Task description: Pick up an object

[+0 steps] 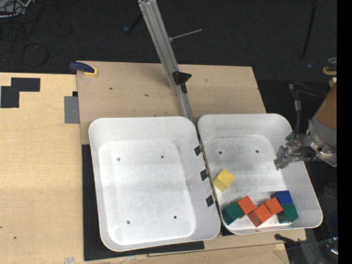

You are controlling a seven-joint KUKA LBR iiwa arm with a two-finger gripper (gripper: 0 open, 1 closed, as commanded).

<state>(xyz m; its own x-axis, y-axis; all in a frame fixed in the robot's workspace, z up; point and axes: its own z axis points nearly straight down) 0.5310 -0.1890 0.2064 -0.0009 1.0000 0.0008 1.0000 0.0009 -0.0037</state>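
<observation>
a: blocks (258, 209) lie at five o'clock in the right bin (242, 122); yellow block (223, 179) apart.
b: gripper (286, 157) at three o'clock (jaw gap unclear). likely light, stiff; pinch flat sides.

Here we are in a robotics lab, by every sign: a pale plywood bench (137, 89) bearing two shallow white plastic bins (102, 147) side by side, a slanted silver aluminium rail (159, 37) rising from the bench's far edge, loose black cables (22, 4) coiled on the dark floor beyond its far left corner, and the grey robot arm (324, 128) at the right edge.
</observation>
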